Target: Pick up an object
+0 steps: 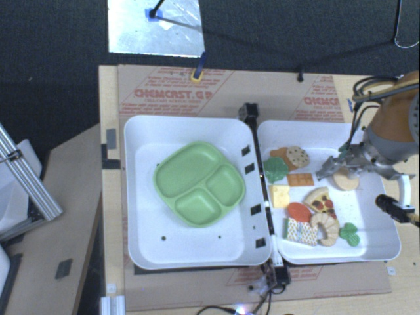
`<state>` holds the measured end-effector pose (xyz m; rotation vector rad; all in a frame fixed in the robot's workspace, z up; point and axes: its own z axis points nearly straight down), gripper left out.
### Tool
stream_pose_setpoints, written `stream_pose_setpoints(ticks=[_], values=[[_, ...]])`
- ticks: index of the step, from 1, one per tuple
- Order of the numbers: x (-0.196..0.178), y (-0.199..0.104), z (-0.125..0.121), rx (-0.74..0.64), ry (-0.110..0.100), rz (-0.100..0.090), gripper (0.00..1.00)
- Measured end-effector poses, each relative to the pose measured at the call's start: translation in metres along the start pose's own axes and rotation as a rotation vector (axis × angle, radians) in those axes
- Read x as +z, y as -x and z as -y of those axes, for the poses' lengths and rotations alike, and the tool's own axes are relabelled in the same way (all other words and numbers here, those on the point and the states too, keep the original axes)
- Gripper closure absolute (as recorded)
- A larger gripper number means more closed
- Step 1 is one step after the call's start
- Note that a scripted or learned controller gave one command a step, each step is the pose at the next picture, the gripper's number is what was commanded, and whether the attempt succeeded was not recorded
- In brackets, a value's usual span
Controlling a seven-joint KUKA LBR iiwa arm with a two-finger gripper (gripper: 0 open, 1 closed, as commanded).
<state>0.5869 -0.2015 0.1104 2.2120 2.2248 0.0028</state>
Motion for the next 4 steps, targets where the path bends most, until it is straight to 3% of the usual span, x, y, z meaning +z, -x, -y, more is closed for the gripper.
stream_pose_setpoints(ticks=[1,2,3,4], values=[[0.014,0.002,-0.006,0.000,0.013,0.007,0.00],[0.003,0.004,-0.010,-0.001,0.030,0.014,1.00],[-0.051,0.005,-0.008,0.001,-0.003,-0.001,1.00],[-0.090,0.001,-0.007,0.000,-0.003,-0.002,1.00]])
